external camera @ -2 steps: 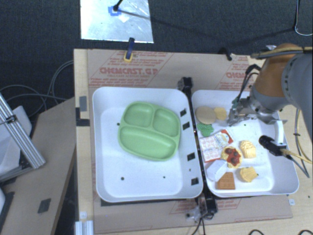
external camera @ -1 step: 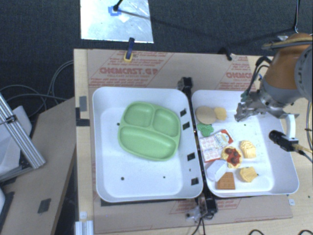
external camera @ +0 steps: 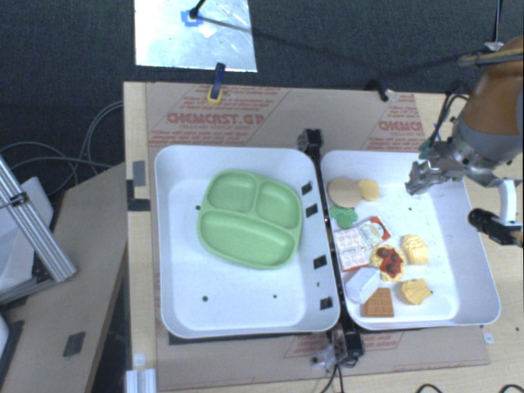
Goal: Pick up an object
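small toy food pieces: round tan cookie (external camera: 345, 191), yellow chunks (external camera: 414, 249), crowding right white bin (external camera: 471, 244) left half. metal two-finger gripper (external camera: 419, 178) above bare floor; spread cannot be told.

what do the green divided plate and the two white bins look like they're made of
Green plate: likely molded plastic, matte, uniform color with rounded compartment ridges. White bins: probably thin formed plastic, smooth with a slight sheen and soft rounded rims. Neither can be confirmed by look alone.
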